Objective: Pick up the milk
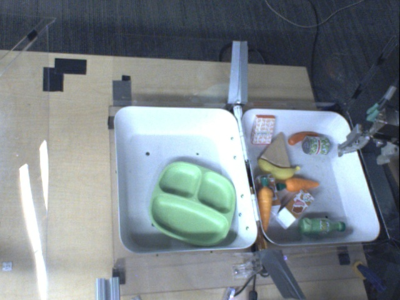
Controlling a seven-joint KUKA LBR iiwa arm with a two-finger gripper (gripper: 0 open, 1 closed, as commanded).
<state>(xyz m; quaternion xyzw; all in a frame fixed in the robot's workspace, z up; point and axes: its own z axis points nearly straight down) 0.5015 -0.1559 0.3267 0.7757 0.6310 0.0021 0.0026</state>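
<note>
A small white and red carton (302,201), which looks like the milk, lies tilted in the right bin (362,192) among other groceries. It sits just below an orange carrot (301,184) and beside a white block (285,217). My gripper (350,141) hangs over the right bin's far right rim, up and to the right of the carton and well apart from it. It is nearest the green can (316,145).
The right bin also holds a pink-checked box (264,129), a brown wedge (279,149), a banana (279,168), a red sausage (302,136), a second carrot (265,206) and a green bottle (321,226). A green divided plate (194,202) lies in the left bin (134,167).
</note>
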